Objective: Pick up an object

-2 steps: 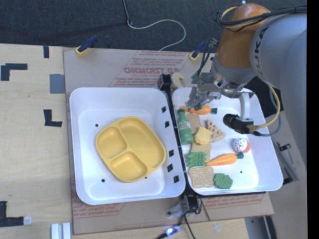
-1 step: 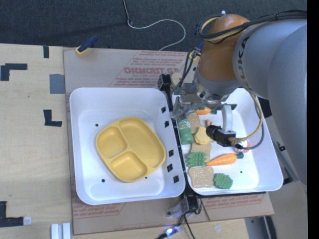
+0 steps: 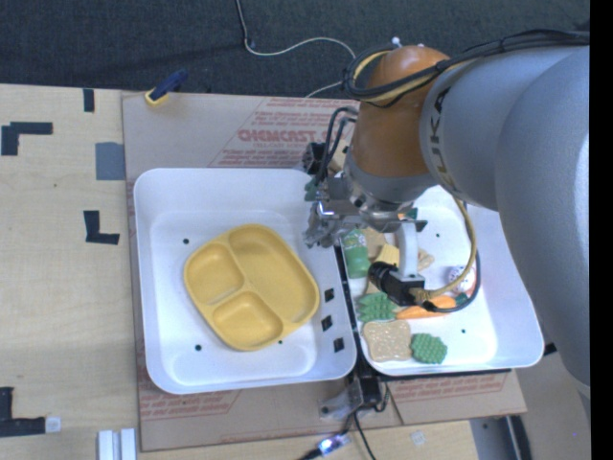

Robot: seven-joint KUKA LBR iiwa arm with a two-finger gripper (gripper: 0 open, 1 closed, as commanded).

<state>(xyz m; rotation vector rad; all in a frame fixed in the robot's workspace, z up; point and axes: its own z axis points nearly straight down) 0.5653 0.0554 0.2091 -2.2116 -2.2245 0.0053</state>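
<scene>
The right bin (image 3: 498,326) holds several small toy foods: a green packet (image 3: 356,254), a yellow wedge (image 3: 388,254), a green leafy piece (image 3: 374,307), a slice of toast (image 3: 387,339), a bumpy green piece (image 3: 429,349) and an orange carrot (image 3: 422,311). My gripper (image 3: 330,226) hangs below the orange wrist band over the divider between the bins, just above and left of the green packet. The wrist hides most of it from above. Nothing shows as held.
A yellow divided plate (image 3: 251,284) lies in the left bin (image 3: 153,257). The grey arm covers the right bin's upper half, and a cable loops down over the foods. Brown cardboard lies under both bins, with a blue-and-yellow clip (image 3: 165,86) at its far left corner.
</scene>
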